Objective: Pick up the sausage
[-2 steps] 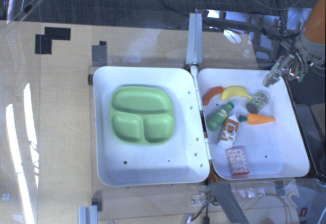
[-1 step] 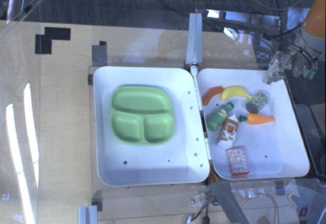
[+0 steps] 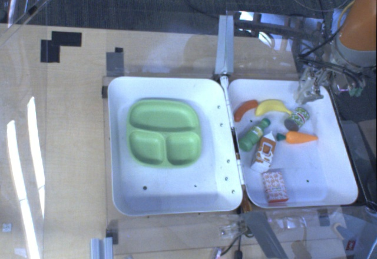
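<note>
Two white bins sit side by side across the middle of the frame, and the nearest things, toward the bottom of the right bin [image 3: 344, 190], are a red patterned packet [image 3: 275, 186] and, just above it, a small carton [image 3: 264, 152]. Further up come a green bottle [image 3: 254, 134] lying at a slant, an orange carrot [image 3: 299, 138] to its right and a small can [image 3: 298, 117] just above the carrot. Beyond these, near the bin's upper left, lies the sausage [image 3: 245, 109], a short red-orange piece curved beside the yellow banana [image 3: 273, 108], the two close or touching. The left bin [image 3: 121, 193] carries a green divided plate [image 3: 164, 132]. The step in hand looks like the approach: nothing is lifted yet, and the gripper [image 3: 310, 88] hangs over the upper right of the right bin, near the can and well apart from the sausage. Its state is too blurred to tell, and nothing shows in its grasp. The arm enters from the upper right corner, its orange band above the wrist, the tool pointing down. The next move, I judge, calls for travel leftward across the banana, then a descent onto the sausage without catching the banana.
</note>
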